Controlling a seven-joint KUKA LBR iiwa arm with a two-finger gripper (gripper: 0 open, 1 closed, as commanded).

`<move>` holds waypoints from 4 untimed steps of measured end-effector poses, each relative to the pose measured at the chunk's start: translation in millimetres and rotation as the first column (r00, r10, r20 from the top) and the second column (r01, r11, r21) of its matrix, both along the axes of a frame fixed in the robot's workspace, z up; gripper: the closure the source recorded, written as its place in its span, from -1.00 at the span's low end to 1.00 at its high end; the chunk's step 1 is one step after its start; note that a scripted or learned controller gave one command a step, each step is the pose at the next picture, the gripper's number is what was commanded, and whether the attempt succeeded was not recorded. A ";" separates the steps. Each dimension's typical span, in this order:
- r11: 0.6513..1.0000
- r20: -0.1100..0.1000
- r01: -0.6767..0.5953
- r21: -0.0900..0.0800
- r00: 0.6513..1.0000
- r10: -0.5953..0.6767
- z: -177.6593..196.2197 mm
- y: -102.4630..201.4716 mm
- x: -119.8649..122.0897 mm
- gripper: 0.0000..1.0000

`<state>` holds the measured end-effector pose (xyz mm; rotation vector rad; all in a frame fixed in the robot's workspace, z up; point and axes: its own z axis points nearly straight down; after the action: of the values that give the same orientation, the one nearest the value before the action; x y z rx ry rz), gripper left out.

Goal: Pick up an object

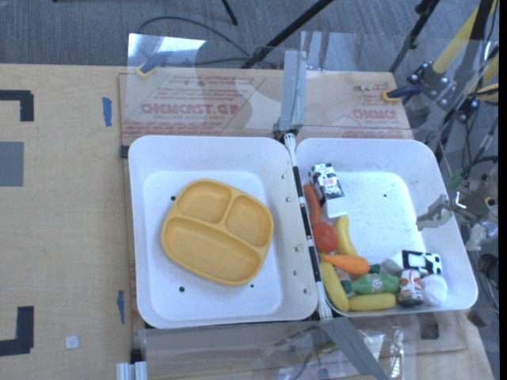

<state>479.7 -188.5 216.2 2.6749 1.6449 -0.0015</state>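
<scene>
Toy food is lying heaped along the right bin's (372, 200) near edge. The carrot (349, 264) is looking light, stiff and slippery, and is probably best pinched across its middle. The gripper (436, 210) is hovering at the right rim; I cannot tell its grip.

The wooden counter (63, 236) carries two shallow white bins side by side, touching along their inner edges. The left bin (150, 291) and right bin (380, 161) sit partly on a clear printed sheet (198, 105). Blue tape (107, 111) and black corner marks (20, 105) lie on the counter's left part.
</scene>
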 end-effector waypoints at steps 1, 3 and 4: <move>0.996 -0.003 0.084 0.010 0.996 -0.084 -111.0 -6.5 0.9 -1.00; 0.988 0.016 0.157 -0.003 0.987 -0.157 -124.0 6.7 66.5 -1.00; 0.980 -0.001 0.196 0.016 0.981 -0.196 -129.7 -2.5 137.3 -1.00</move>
<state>617.1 -191.0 86.6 2.8362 1.3792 0.0129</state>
